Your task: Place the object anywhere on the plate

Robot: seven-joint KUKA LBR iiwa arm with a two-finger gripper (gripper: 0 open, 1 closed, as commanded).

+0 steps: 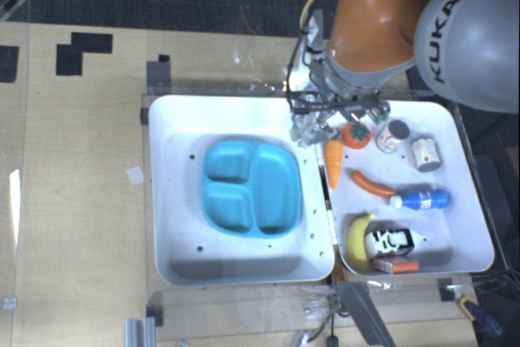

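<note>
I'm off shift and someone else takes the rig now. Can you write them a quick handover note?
Pincer: at the far edge where the two bins meet, just above the carrot; grip state can't be judged.
Blue plate: in the left bin, nothing on it.
Right bin: carrot, sausage, bottle, banana and other small items.
Done: nothing placed.
Left: pick an object, set it on the plate.

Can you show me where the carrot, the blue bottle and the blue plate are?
carrot (333,162): camera view, middle of its orange body.
blue bottle (423,200): camera view, middle of its blue body.
blue plate (286,175): camera view, bare part of its right compartment.
</note>
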